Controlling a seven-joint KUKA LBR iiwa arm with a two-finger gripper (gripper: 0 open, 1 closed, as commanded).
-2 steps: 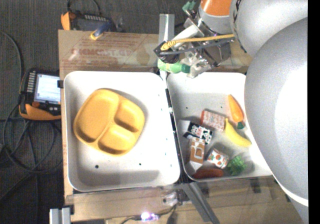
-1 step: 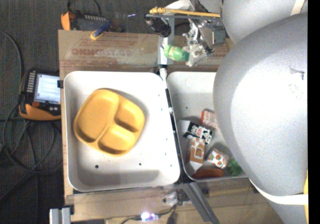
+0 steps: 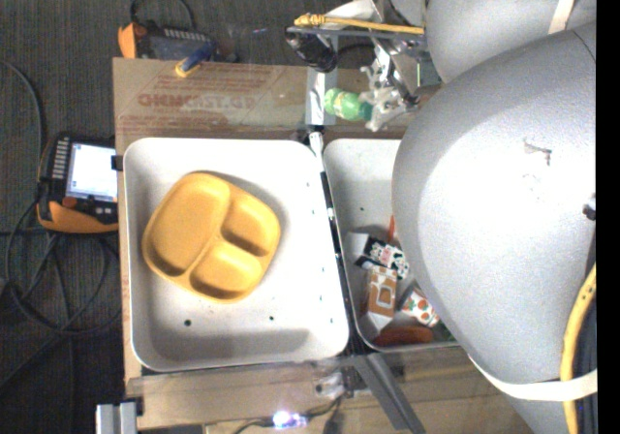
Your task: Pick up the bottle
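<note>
The gripper (image 3: 386,93) clasps the green bottle (image 3: 346,104) (raised beyond the bins).

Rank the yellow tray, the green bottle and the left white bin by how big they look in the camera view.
1. left white bin
2. yellow tray
3. green bottle, though it's partly hidden by the gripper.

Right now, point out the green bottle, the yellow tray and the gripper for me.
green bottle (image 3: 344,103): camera view, on its green body.
yellow tray (image 3: 213,234): camera view, on its middle ridge.
gripper (image 3: 386,98): camera view, between its fingertips.
</note>
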